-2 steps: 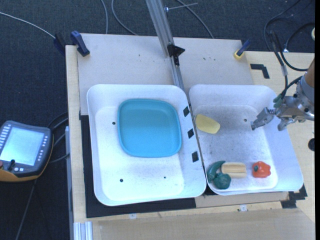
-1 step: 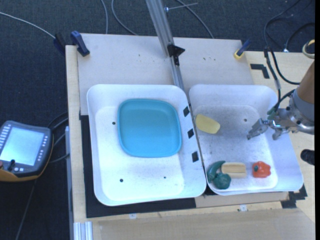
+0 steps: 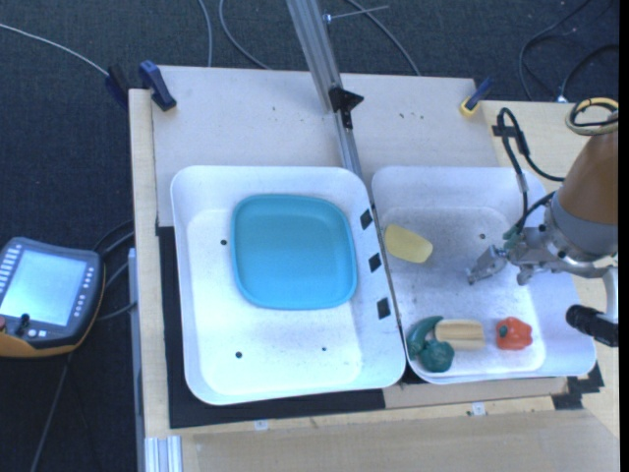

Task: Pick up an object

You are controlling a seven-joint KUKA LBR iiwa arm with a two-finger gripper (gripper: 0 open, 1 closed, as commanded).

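A pale wooden bench (image 3: 246,116) stands on dark carpet (image 3: 59,165), across which thin cables (image 3: 211,13) trail. Two shallow white bins sit side by side on the bench: the left bin (image 3: 197,264) and the right bin (image 3: 432,180), their inner rims touching. A light blue square plate (image 3: 293,251) lies flat in the left bin. A metal rail (image 3: 314,37) runs at a slant from the top edge down to the seam between the bins. Blue clamps (image 3: 157,84) grip the bench's far left corner; a yellow-and-blue clamp (image 3: 475,96) sits at its far right. A handheld control pad (image 3: 44,295) with a lit screen rests on the carpet at left.
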